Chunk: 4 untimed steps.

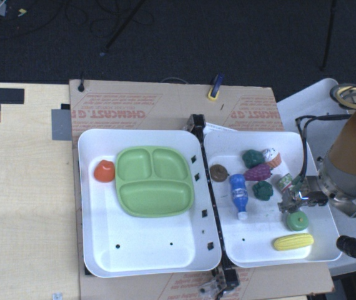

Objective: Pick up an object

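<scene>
The right bin holds several small objects. A blue bottle lies near its middle, beside a brown round piece. Two teal lumps flank a purple piece, with a white and orange item behind them. A yellow corn cob lies at the front right. My gripper hangs low over the bin's right side, just above a green round object and next to a small grey-green item.
The left bin carries a green divided plate and a small orange-red object at its left. The black divider runs between the bins. The arm's body stands over the right bin's rim.
</scene>
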{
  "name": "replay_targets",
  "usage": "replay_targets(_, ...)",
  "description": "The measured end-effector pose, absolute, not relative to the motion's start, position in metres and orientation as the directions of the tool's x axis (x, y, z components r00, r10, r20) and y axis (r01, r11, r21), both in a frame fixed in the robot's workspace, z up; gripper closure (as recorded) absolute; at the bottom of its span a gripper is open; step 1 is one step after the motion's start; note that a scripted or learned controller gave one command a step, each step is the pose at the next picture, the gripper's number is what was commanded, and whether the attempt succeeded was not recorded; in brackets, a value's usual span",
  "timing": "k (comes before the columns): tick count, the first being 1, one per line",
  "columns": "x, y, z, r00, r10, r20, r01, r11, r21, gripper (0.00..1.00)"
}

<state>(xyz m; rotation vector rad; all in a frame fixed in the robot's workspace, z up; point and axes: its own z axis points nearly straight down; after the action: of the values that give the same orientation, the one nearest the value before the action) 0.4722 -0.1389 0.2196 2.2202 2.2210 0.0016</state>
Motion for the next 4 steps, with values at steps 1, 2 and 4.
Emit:
replay_targets(1,0.472,-0.140,0.228,0.000,1.000,0.001,1.000,0.001,-0.001,1.00)
replay_targets(2,0.488,-0.090,0.231,-0.005,1.000,0.002,1.000,0.005,-0.003,1.00)
replay_targets(4,0.548,0.003,0.233,-0.004,1.000,0.001,1.000,0.004,-0.002,1.00)
